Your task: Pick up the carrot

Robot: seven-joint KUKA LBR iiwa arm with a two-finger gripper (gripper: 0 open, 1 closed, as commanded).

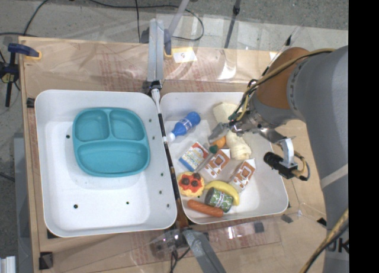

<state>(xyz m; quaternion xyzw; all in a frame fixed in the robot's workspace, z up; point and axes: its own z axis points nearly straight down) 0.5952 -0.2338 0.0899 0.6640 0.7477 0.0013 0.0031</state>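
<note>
Carrot (205, 208): lies at the near edge of the right bin (273, 198), just beside the banana (223, 188) and the green jar (217, 198).
Gripper (224, 131): low over the bin's middle, well apart from the carrot; cannot tell how its fingers stand.
Writing: packets (217, 163) printed, too small to read.
Open room: left bin (53, 204) bare around the teal plate (111, 141).

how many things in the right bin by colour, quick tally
orange: 2, carrot and a small piece by the gripper
blue: 1, bottle
yellow: 1, banana
cream: 2
red-and-white packets: 3
green: 1, jar
mixed: 1, pizza toy
total: 11
</note>
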